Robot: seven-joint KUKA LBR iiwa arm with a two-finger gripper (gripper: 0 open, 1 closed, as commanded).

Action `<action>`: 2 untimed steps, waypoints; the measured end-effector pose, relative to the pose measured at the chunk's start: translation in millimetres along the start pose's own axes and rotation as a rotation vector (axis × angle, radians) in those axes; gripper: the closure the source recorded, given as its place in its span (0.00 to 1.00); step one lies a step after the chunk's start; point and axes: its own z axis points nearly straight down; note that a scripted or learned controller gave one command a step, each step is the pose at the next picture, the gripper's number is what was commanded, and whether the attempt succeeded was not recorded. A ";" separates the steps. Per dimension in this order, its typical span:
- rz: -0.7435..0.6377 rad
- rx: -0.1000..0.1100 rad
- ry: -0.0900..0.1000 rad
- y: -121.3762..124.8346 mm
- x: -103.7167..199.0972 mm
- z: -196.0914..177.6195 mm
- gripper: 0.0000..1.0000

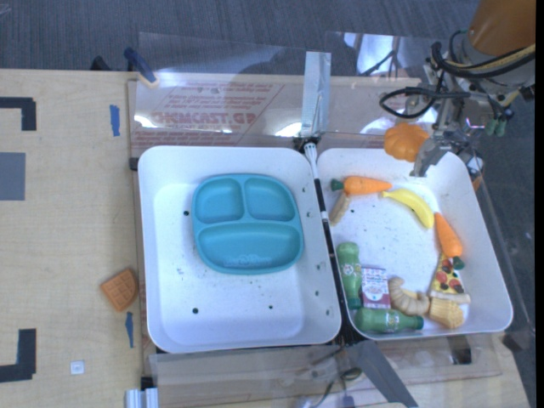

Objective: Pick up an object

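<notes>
1. Orange round fruit (406, 140): at the right bin's (489, 253) 12 o'clock rim.
2. Carrot (365, 185): lying crosswise, 11 o'clock.
3. Banana (412, 205): curved, yellow, near 1 o'clock.
4. Second carrot (448, 235): lengthwise, 3 o'clock.
5. Pizza slice (448, 279): 4 o'clock.
6. Green bottles (348, 268) (387, 320): 8 and 6 o'clock.
7. Small carton (374, 285): beside the bottles.
</notes>
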 end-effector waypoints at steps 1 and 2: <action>-0.106 0.002 -0.007 -58.6 24.7 178.3 0.00; -0.047 -0.002 -0.004 -1.2 44.8 187.8 0.00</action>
